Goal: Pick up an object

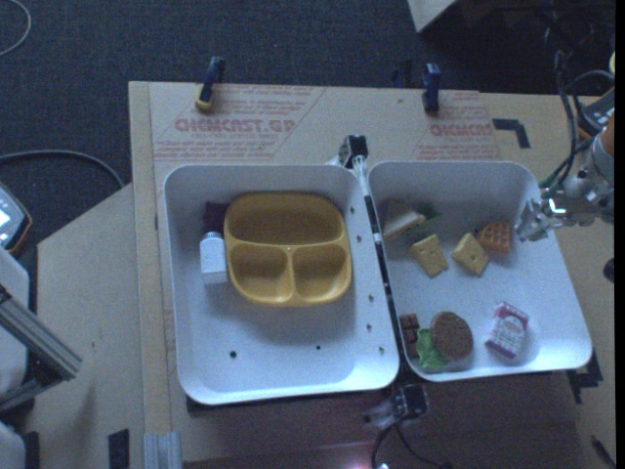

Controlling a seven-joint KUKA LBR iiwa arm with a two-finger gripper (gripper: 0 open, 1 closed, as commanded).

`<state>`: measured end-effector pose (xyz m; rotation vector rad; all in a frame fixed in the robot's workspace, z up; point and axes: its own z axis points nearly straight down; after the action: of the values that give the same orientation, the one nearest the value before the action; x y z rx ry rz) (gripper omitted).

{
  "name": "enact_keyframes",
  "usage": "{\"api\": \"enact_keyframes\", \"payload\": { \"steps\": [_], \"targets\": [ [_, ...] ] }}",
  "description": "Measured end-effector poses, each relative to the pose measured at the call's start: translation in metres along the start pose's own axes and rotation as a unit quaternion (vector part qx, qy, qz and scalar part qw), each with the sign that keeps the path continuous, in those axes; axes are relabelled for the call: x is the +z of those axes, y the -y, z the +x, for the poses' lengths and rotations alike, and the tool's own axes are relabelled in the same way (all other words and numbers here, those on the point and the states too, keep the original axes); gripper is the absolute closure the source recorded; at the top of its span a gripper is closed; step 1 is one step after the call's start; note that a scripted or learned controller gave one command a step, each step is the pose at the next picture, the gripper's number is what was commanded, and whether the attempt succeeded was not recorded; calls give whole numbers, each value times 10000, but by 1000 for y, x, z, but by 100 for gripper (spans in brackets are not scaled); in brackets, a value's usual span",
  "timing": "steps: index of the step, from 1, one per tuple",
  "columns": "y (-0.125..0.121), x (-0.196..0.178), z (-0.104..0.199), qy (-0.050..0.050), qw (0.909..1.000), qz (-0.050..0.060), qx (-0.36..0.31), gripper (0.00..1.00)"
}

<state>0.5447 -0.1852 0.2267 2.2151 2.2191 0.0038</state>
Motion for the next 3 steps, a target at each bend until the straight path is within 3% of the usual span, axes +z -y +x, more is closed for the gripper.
{"api": "enact_keyframes", "payload": {
  "steps": [2,3],
  "targets": [
    [-37,-2,111,-19,10000,11,-27,100],
    [-41,9,170,-27,10000,46,-24,100]
  ]
}}
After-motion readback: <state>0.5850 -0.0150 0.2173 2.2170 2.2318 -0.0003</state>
